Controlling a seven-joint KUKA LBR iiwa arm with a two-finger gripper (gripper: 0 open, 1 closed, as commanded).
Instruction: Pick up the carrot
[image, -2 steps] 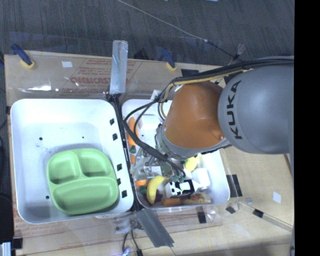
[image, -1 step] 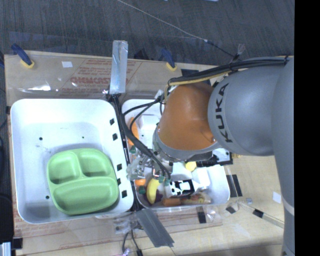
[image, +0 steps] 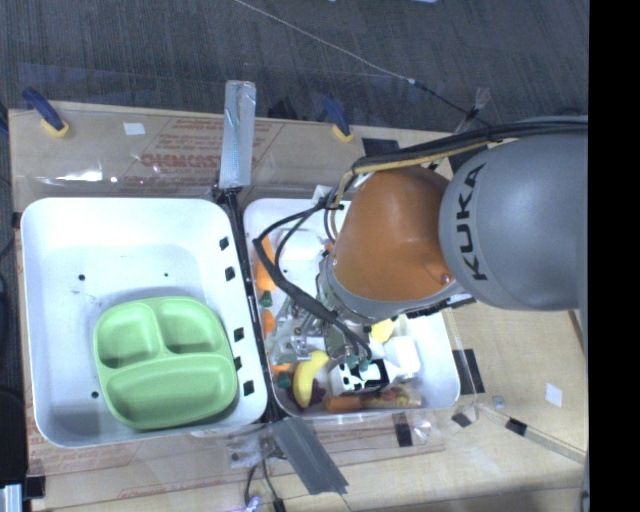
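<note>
Orange and thin, the carrot (image: 263, 274) lies along the right bin's (image: 440, 372) dividing wall, just up and to the view's left of the pincer (image: 322, 345). The pincer is down among the clutter in that bin, under the grey arm (image: 500, 225); whether it is spread or pressed together I cannot tell, and nothing is seen pinched. A yellow banana (image: 309, 376) sits just below it, with a second orange piece (image: 352, 403) beyond that. Well off to the view's left, a green plate (image: 160, 362) rests in the other bin (image: 60, 230).
</note>
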